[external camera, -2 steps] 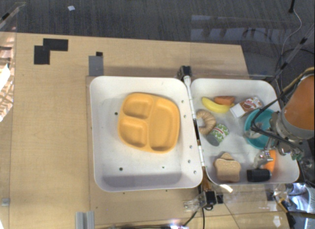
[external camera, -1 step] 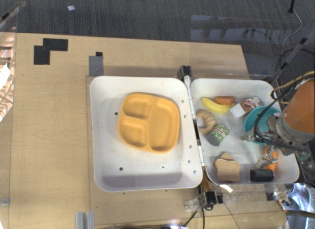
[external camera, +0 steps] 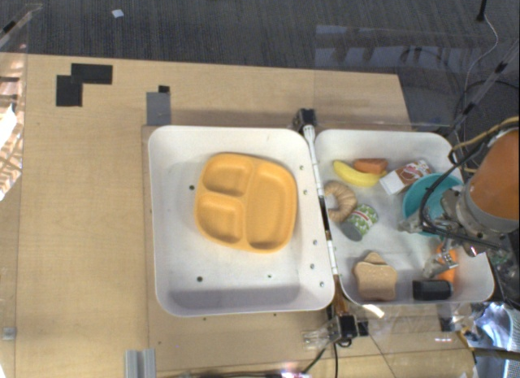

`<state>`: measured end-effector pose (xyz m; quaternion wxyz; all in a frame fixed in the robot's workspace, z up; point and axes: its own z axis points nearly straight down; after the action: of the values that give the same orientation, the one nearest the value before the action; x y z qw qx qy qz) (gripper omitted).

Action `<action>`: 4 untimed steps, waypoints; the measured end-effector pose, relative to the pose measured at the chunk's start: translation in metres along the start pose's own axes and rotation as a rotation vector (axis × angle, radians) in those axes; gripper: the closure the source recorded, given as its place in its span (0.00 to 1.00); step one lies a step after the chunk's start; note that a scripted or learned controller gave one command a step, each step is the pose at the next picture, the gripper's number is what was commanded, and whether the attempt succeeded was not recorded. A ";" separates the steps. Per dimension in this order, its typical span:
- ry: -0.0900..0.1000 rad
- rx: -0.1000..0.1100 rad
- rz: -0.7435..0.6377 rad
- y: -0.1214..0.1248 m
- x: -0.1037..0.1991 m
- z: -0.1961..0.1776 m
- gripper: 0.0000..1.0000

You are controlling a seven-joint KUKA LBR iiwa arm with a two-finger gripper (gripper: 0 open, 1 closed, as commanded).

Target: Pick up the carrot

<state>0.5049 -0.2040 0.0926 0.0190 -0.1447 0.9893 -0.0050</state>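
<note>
An orange-red, elongated piece that looks like the carrot [external camera: 371,165] lies at the back of the right bin [external camera: 404,136], touching the far side of a yellow banana [external camera: 355,173]. My gripper [external camera: 444,259] hangs low over the bin's front right corner, well to the right of and nearer than that piece. The grey wrist and orange band hide most of it. Small orange bits show right under the gripper, and I cannot make out what they are.
The right bin also holds a teal bowl [external camera: 424,196], a white and red packet [external camera: 409,175], a bagel [external camera: 340,198], a green can [external camera: 361,220], a slice of bread [external camera: 375,278] and a black block [external camera: 431,289]. A yellow divided plate [external camera: 246,202] lies in the left bin [external camera: 175,230].
</note>
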 end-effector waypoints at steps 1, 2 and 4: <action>0.009 -0.006 -0.083 0.000 -0.005 0.001 0.00; 0.002 -0.004 -0.360 0.000 -0.003 0.001 0.00; 0.000 -0.002 -0.353 0.000 -0.006 -0.011 0.00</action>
<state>0.5106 -0.2026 0.1036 0.0177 -0.3160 0.9486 -0.0073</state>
